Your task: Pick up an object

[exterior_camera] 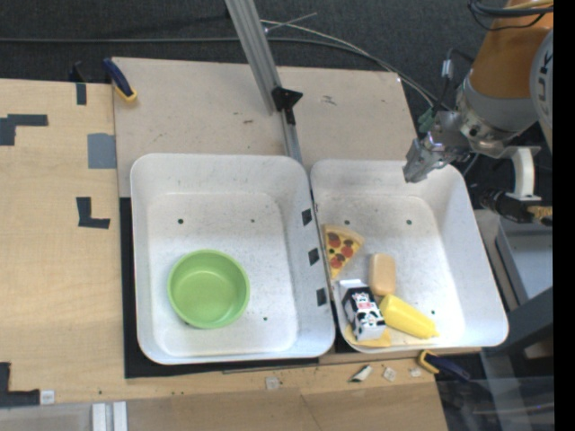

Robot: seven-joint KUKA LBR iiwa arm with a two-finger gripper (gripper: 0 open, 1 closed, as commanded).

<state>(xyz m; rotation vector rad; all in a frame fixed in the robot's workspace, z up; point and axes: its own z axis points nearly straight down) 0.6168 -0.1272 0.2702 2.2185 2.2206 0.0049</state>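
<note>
round green bowl [208,287], speckled white bin [153,241]

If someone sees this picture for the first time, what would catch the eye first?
Probably the green bowl, alone in the left bin. Next, the small cluster at the near side of the right bin: a pizza slice, a tan block, a yellow piece and a black-and-white carton. The gripper hangs over that bin's far edge.

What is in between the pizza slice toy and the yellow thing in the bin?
In the camera view, a tan block lies between the pizza slice and the yellow piece, both in the right bin.
</note>
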